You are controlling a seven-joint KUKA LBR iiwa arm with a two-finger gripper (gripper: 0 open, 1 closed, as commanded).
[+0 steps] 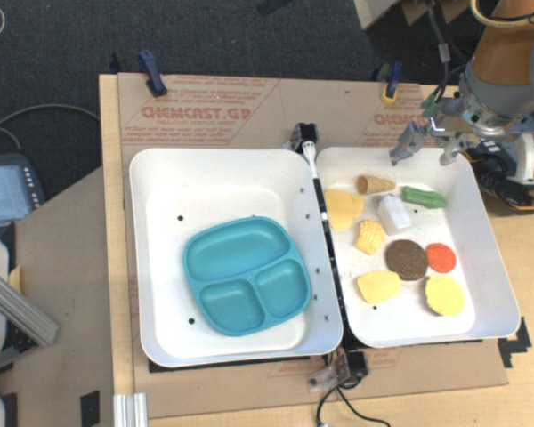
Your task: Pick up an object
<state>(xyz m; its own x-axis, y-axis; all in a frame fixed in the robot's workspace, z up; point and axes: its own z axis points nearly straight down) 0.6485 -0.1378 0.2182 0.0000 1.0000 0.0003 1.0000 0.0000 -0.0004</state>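
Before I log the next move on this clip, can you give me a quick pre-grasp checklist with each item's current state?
1. Gripper open, nothing between its fingers: ok.
2. Gripper over the right bin: ok, at its far edge.
3. Gripper lined up above one item: not ok; the nearest, the cone and green piece, sit closer to the camera.
4. Items spaced for a grasp: not ok around the brown disc, which touches the red disc.
5. Teal tray out of the way in the left bin: ok.
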